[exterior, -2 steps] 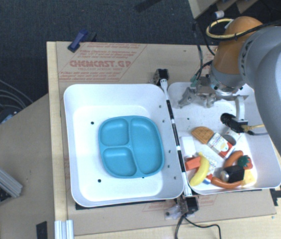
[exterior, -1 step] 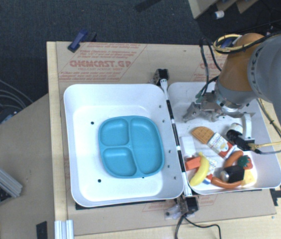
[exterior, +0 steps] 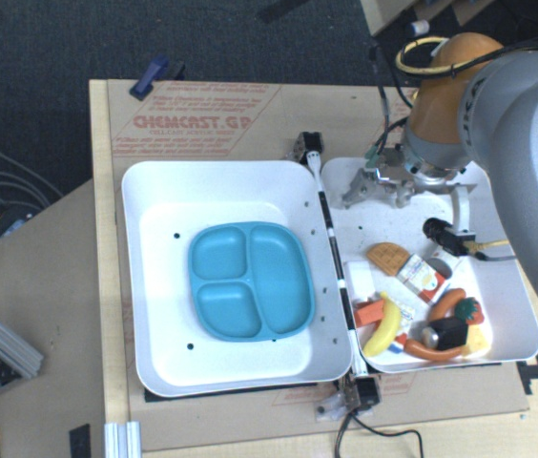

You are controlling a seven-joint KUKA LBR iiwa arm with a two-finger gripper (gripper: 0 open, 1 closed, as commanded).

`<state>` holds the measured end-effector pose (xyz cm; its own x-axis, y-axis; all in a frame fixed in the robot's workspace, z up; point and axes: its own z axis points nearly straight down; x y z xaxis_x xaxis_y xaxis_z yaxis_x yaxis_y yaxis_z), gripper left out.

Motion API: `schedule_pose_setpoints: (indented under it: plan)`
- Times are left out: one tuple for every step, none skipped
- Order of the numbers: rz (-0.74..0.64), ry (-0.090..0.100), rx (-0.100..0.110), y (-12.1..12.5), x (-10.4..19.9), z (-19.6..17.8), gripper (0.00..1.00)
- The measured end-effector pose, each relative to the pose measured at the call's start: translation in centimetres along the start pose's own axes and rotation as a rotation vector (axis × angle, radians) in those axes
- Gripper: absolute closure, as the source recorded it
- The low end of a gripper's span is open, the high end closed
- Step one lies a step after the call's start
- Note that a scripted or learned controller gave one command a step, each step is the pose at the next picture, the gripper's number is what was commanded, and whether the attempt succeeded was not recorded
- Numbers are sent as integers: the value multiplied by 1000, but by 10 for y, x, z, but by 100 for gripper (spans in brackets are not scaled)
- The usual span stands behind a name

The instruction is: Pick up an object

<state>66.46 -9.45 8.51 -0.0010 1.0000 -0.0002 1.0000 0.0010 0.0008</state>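
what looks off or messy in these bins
Nothing is spilled or broken. The small items, the banana among them, lie heaped in the right bin's near corner, overlapping. The blue divided plate lies flat, alone in the left bin.

**Around the bins: what lies off to the side**

Beside the hand (exterior: 381, 185), toward the view's left and nearer the camera, the left white bin (exterior: 137, 256) holds a blue three-compartment plate (exterior: 250, 280) lying flat at its middle. Beyond that bin from the hand, the table (exterior: 107, 208) shows red printed lettering (exterior: 193, 120). A small blue clip (exterior: 150, 77) sits at the table's far corner. Well apart from the hand, dark cables (exterior: 2, 175) cross the floor (exterior: 107, 17).
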Motion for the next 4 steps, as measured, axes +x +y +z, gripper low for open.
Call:
schedule_pose_setpoints:
  plan:
    - [2,0,2,-97,-9,1,0]
    - [2,1,1,-97,-8,-9,100]
    - [0,1,0,-136,45,-128,100]
    - [0,1,2,-173,174,-177,100]
